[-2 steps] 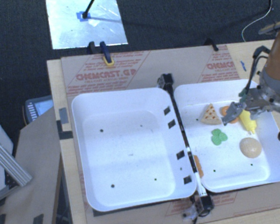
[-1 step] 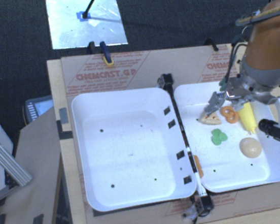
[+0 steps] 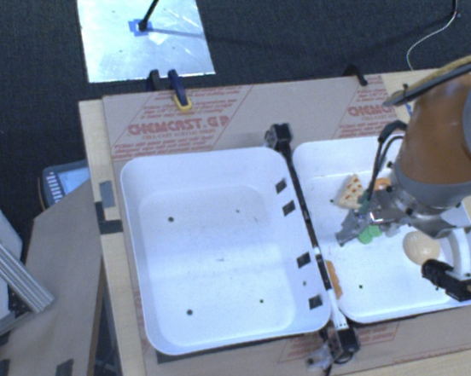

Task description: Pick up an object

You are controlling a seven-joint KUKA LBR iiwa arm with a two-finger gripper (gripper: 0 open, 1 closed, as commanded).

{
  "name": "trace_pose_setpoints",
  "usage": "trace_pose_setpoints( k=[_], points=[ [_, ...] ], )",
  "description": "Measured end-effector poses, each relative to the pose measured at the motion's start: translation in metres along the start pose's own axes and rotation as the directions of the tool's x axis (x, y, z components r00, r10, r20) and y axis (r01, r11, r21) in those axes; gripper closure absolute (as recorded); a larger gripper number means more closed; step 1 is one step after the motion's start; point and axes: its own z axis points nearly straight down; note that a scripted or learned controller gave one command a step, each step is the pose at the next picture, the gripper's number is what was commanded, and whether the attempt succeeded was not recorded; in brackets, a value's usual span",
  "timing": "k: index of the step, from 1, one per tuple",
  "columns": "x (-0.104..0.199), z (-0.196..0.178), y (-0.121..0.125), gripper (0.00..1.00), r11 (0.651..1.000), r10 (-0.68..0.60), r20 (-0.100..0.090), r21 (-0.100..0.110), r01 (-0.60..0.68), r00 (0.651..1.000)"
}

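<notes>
My gripper (image 3: 354, 229) hangs low over the middle of the right bin (image 3: 380, 301), reaching in from the right. A small green object (image 3: 366, 235) lies right at its tip, partly covered by it; whether it is held is unclear. A tan dotted cracker-like piece (image 3: 352, 189) lies just behind the gripper. A pale egg-shaped object (image 3: 419, 246) rests to the gripper's right under the wrist. A small orange piece (image 3: 333, 278) sits against the bin's left wall. Something orange-pink (image 3: 381, 182) peeks out beside the arm.
The left bin (image 3: 227, 321) stands beside the right one, with black clips (image 3: 290, 208) along the shared wall. Both rest on a cardboard sheet (image 3: 176, 126). A shiny metal plate (image 3: 144, 31) lies beyond the bench at the back.
</notes>
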Motion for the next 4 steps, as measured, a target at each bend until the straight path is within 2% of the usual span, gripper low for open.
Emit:
trace_pose_setpoints(
  k=[1, 2, 3, 4],
  points=[
    [0.062, -0.129, -0.017, 0.0, 1.0, -0.01, 0.0, -0.019, 0.01, 1.0],
    [0.058, -0.134, -0.017, 1.0, 1.0, -0.006, 0.002, -0.012, 0.006, 1.0],
    [0.121, -0.246, -0.018, 1.0, 1.0, -0.009, -0.001, -0.021, 0.009, 1.0],
    [0.154, -0.286, -0.019, 1.0, 1.0, -0.006, 0.001, -0.013, 0.006, 1.0]
  ],
)
